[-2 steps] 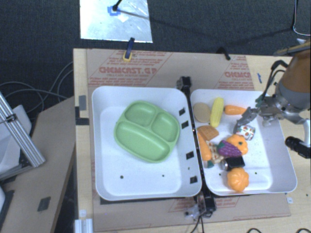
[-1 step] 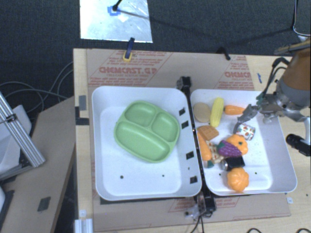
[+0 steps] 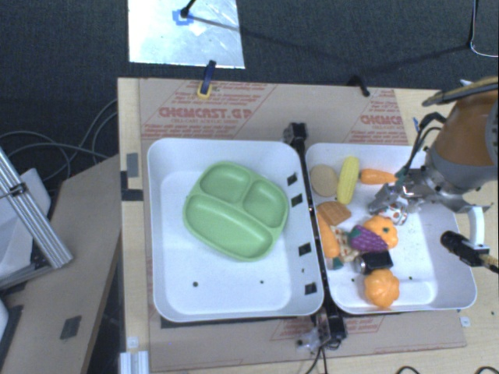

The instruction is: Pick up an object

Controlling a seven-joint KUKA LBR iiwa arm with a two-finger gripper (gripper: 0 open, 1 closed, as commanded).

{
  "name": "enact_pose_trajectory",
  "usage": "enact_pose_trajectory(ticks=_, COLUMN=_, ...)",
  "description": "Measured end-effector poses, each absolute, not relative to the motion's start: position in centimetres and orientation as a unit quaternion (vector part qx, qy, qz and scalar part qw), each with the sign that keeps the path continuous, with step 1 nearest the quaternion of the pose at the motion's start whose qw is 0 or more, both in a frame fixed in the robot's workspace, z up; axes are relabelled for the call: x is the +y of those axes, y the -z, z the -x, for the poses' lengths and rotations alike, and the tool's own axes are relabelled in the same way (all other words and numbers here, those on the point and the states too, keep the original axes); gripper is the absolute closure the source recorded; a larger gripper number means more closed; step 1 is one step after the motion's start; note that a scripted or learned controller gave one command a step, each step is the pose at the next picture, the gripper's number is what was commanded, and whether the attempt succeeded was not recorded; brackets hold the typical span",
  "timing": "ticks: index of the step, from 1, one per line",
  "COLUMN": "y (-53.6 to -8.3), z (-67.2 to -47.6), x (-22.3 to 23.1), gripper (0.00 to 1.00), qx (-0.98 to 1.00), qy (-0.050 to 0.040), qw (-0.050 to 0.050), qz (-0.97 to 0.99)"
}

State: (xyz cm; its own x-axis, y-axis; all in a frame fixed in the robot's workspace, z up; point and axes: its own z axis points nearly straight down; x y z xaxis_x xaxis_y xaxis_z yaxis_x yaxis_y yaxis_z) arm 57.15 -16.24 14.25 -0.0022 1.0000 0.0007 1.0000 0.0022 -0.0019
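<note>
Orange toy pumpkin [image 3: 381,287] lower right bin | looked light, rigid, slick; grasp across sides | gripper [image 3: 394,201] above pile, finger state unclear

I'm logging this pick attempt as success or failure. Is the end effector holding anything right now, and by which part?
Cannot be told. The end effector sits low in the right bin, above the orange toy; no object is seen between its fingers.

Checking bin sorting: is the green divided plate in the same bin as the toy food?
No. The green divided plate lies in the left bin; the toy food sits in the right bin.
</note>
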Motion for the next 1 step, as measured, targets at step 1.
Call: enact_pose_trajectory(ticks=1, y=-11.65, z=-57.89, x=-16.75, gripper=0.0, qx=-0.707, qy=0.0053, qw=-0.014, qz=0.707)
